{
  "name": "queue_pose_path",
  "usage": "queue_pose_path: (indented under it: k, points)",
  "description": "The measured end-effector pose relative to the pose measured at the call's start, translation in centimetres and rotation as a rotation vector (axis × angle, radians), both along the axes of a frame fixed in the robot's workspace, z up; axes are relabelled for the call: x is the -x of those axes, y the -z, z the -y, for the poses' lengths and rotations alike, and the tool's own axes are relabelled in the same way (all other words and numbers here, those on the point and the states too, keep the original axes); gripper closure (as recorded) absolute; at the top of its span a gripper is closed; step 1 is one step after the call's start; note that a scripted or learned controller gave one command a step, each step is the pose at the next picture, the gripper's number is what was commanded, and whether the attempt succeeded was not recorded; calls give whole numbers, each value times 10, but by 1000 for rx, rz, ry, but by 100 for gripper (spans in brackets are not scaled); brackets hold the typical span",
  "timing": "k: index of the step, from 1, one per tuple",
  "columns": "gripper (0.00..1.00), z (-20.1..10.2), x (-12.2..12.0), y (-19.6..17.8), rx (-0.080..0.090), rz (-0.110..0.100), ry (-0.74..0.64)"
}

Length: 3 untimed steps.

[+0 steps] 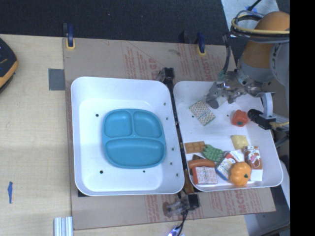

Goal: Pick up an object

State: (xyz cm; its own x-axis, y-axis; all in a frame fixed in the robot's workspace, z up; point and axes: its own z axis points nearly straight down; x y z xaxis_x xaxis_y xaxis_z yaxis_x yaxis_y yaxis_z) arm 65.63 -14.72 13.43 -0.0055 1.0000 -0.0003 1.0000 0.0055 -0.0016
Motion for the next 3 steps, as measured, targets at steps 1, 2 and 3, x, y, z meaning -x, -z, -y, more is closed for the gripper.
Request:
queue_pose_path:
  k: [1, 2, 3]
  points:
    - [100, 4, -1, 20, 1, 4, 2]
    - [100, 4, -3, 25, 2, 8, 2]
    - [100, 3, -5, 31, 4, 12, 1]
